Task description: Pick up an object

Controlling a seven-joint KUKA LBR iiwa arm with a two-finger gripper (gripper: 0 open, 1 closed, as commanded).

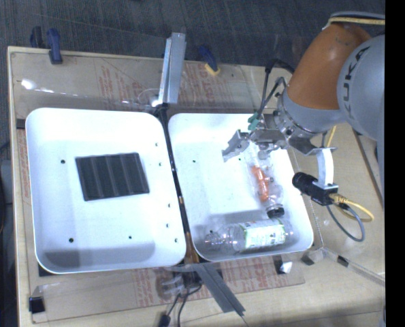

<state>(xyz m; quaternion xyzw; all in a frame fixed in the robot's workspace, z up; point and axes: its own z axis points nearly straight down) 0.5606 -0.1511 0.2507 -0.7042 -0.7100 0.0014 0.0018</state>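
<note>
Well, the only lettering that could be read sat on the arm (pixel 352 67) itself: "KUKA" in grey capitals ran down its shell at about three o'clock from the orange band, while the red printing on the bench (pixel 86 80) board around the bins was too faint to make out. Two white bins lay side by side. The left bin (pixel 45 182) carried one dark ribbed slab (pixel 112 176) near its centre, and that was all for that side. The right bin (pixel 209 135) held two bottles: one clear plastic bottle (pixel 250 236) lay on its side along the six o'clock wall, its white label there but too small to read, and one smaller bottle with orange contents (pixel 265 186) and a dark cap lay toward three o'clock, its cap end close to the bigger one. The gripper (pixel 246 144) hung over the right bin's upper half, roughly at one o'clock from the bin's centre, just above the small bottle's upper end; its fingers looked spread apart, with nothing visibly between them. Two blue clamps (pixel 52 43) bit the bench's far edge at eleven o'clock and a third (pixel 207 56) sat near twelve.
</note>
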